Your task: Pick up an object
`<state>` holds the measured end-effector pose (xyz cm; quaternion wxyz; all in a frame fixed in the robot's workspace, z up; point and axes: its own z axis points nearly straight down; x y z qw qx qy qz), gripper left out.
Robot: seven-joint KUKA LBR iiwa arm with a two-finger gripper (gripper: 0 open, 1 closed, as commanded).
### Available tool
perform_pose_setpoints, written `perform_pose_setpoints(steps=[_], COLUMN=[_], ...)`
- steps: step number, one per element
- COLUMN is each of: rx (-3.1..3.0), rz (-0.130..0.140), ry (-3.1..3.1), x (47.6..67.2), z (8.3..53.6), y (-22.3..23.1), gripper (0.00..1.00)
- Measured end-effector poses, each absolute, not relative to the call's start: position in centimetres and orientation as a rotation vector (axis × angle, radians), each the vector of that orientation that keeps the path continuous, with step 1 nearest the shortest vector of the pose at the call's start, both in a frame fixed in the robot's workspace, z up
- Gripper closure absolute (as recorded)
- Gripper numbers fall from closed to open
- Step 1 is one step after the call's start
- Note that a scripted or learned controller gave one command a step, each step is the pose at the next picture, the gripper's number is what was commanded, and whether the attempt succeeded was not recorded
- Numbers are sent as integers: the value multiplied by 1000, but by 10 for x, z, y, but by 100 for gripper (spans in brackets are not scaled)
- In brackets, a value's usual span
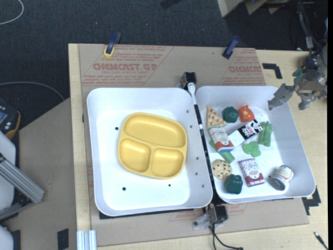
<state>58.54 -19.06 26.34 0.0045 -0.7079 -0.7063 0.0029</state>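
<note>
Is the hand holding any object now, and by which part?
Nothing is held. The hand is open above the right bin's upper right edge, apart from the objects.

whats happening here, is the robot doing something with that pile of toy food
The gripper sits at the upper right corner of the right bin, above its rim and not touching any item. Nothing is between its fingers. The toy food lies untouched in that bin: a cookie, a green pepper, a small can and others. The left bin holds a yellow divided plate. No pick has been made yet.
</note>
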Motion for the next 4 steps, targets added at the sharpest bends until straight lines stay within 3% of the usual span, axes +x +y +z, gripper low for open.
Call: perform_pose_setpoints(steps=[1,3,4], rx=[-2222,-2216,-2221], rz=[0,5,1], ry=[-2222,-2218,-2217], x=[588,589,581], z=[269,177,118], y=[-190,-176,-176], gripper=[0,0,0])
